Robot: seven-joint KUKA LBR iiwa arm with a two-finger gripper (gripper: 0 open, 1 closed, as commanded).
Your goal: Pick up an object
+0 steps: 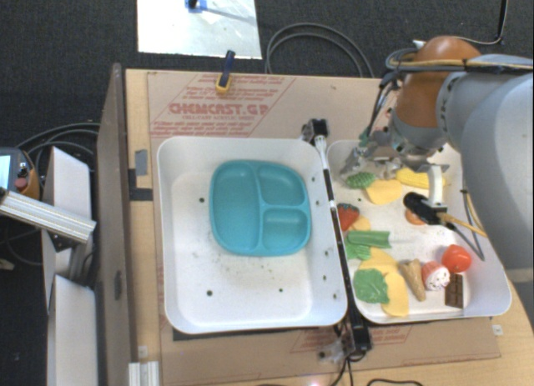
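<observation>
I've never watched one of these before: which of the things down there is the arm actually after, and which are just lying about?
For the job:
- gripper, low over the right bin
- toy foods in that bin: green leafy piece, yellow piece, red tomato, green block

Lying about:
- blue divided plate in the left bin
- cardboard sheet
- floor cables

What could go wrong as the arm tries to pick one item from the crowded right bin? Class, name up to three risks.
1. The hand sits low at the bin's far corner, over a green piece that touches a yellow piece. It might catch both or nudge one aside.
2. The right bin is packed, so a neighbour could be knocked.
3. The hand is close to the rim between the bins and might strike it.
</observation>
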